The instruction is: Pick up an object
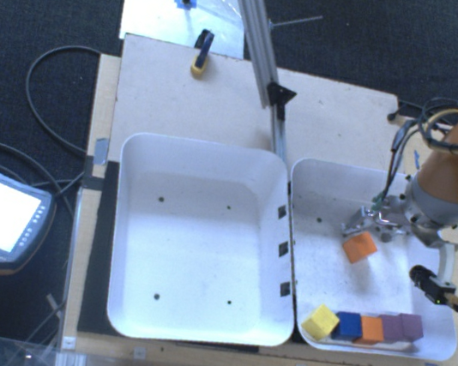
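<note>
Reaching in from the right edge of the surface, my hand [366, 229] hung over the right bin [325, 181], and an orange block [360, 247] sat tilted just under its fingers; I could not tell whether they gripped it. Along that bin's front edge lay yellow [320, 322], blue [349, 326], orange [371, 329] and purple [403, 328] blocks.

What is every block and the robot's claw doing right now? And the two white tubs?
Orange cube: tilted, alone mid-bin, just below the gripper.
Two-finger metal gripper: low over the right bin, above the orange cube.
Yellow cube: turned askew, at the row's left end.
Blue cube: in the row.
Second orange cube: in the row.
Two purple cubes: at the row's right end.
Right white plastic bin: holds all the cubes.
Left white plastic bin: lies beside it.
</note>
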